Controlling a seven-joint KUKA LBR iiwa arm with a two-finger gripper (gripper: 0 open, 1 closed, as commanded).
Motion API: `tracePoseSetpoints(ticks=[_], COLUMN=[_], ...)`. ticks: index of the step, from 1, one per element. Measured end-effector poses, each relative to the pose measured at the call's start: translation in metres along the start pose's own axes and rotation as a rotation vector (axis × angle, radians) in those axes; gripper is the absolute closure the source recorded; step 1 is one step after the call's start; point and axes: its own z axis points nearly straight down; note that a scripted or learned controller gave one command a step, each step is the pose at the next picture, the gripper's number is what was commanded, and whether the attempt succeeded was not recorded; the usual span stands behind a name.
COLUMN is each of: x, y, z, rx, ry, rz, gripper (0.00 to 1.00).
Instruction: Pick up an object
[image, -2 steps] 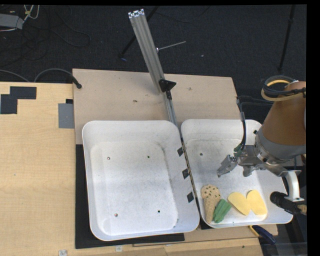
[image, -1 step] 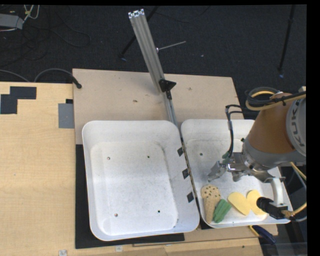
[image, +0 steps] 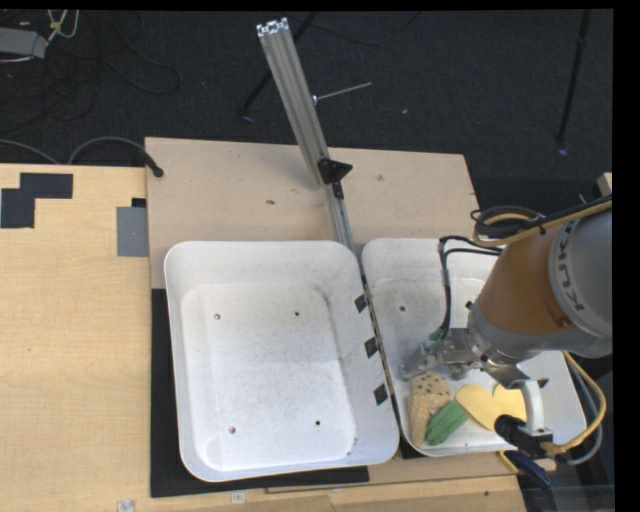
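Note:
My gripper (image: 436, 362) reaches down into the right bin (image: 405, 280), low over its front part. Just below it lies a tan speckled piece (image: 428, 394) like a cracker or sponge. A green object (image: 446, 421) rests against that piece near the bin's front rim. A yellow object (image: 490, 405) lies to the right of the green one. The wrist and orange band hide the fingers, so I cannot see whether anything sits between them.
The left bin (image: 262, 360) stands beside the right one, with black clips (image: 370, 345) along the shared rim. A slanted aluminium rail (image: 305, 125) rises behind the bins. Cables (image: 500, 225) trail by the arm at right. Wooden bench surface (image: 70, 330) extends left.

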Motion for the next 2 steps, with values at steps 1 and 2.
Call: tracePoseSetpoints(ticks=[1, 2], x=[-0.002, -0.004], y=[-0.002, -0.006], z=[-0.010, -0.071], rx=[0.004, -0.003], ry=[-0.001, -0.002], rz=[0.006, -0.001], gripper=[1.00, 1.00])
